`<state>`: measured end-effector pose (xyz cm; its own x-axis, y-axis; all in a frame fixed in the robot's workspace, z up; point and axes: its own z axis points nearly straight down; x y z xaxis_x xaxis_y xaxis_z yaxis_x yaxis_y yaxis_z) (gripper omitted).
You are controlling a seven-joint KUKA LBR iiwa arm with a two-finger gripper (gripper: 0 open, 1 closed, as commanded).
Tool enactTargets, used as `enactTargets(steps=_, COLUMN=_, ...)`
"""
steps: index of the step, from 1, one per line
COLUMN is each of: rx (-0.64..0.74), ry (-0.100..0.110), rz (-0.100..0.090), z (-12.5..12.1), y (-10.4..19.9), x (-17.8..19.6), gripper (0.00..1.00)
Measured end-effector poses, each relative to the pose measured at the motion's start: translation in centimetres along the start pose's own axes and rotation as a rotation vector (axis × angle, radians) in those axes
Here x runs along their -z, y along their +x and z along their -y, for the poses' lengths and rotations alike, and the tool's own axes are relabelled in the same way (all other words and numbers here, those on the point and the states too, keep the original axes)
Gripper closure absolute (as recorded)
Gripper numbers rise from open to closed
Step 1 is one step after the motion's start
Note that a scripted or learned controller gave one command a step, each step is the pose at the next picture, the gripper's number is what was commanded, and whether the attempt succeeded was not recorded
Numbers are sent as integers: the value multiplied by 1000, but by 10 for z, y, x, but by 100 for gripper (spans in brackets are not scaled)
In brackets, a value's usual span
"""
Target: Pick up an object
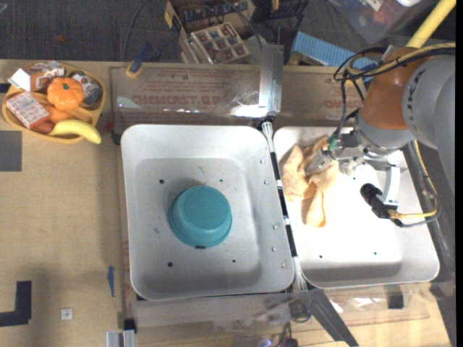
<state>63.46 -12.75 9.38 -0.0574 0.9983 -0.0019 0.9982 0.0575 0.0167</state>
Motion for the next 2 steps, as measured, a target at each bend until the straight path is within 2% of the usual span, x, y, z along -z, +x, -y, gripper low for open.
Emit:
enactTargets(steps=1, rx=17, ry=-1, rz=0, z=62, y=23, x=1, gripper=0)
enactTargets(steps=2, rx=108, ry=-2, rz=3, z=-2, y=18, x=0, gripper=0)
